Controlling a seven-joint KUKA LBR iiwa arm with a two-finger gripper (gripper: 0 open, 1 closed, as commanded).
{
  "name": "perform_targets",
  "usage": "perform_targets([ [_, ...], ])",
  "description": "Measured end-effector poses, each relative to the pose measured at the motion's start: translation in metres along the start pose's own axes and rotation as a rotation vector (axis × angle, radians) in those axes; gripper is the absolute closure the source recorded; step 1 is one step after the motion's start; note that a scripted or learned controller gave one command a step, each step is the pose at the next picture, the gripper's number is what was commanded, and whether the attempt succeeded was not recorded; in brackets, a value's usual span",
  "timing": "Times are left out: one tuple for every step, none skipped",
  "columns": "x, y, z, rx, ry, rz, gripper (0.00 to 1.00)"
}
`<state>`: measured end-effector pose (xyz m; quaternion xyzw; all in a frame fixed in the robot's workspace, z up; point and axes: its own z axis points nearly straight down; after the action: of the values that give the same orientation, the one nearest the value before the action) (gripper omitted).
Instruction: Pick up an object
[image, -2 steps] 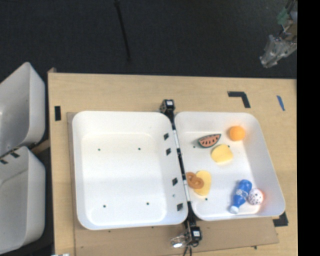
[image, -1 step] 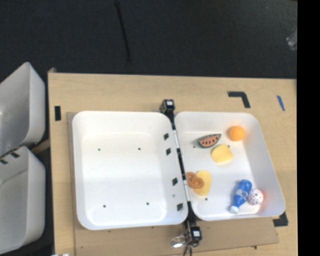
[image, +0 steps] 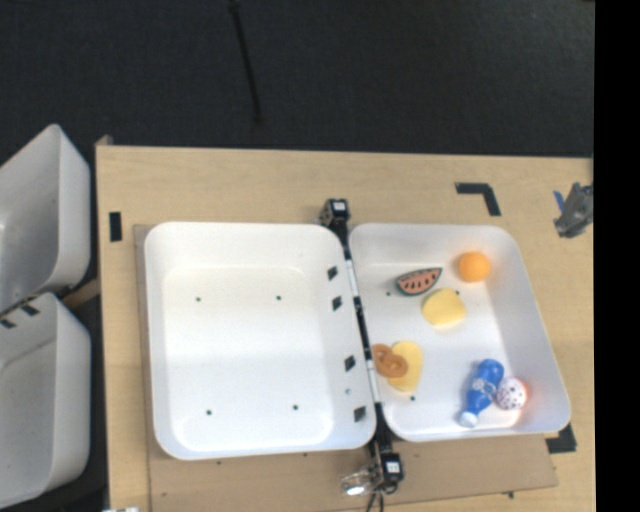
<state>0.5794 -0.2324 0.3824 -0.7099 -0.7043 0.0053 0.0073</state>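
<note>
Lying in the right bin (image: 530, 300), all the small things of the task are seen, while the left bin (image: 240, 340) beside it shows its white floor with a few dark dots. The two bins are placed edge to edge on the bench (image: 220, 185), and a black clip (image: 334, 211) is fixed at the far end of their shared edge.

Near the far wall of the right bin an orange ball (image: 474, 266) is found, and just beside it, toward the left bin, a watermelon slice (image: 418, 281) is laid flat. A yellow lump (image: 443, 308) is set just in front of these two. Close to the shared edge a yellow heart-shaped piece (image: 408, 365) is seen, and a brown ring (image: 384, 358) is touching it, partly overlapping. In the near right corner a blue bottle (image: 482, 390) is lying tilted, and a white ball with red spots (image: 511, 394) is touching it.

A black corner mark (image: 480, 195) is painted on the bench behind the right bin. At the left of the bench two large white tubs (image: 40, 200) are stood.

Whether the tool is apart or together cannot be told from this view.
</note>
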Motion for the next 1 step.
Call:
perform_targets([
  [0.0473, -0.0111, 0.0865, -0.01, 0.0, -0.012, 1.0],
])
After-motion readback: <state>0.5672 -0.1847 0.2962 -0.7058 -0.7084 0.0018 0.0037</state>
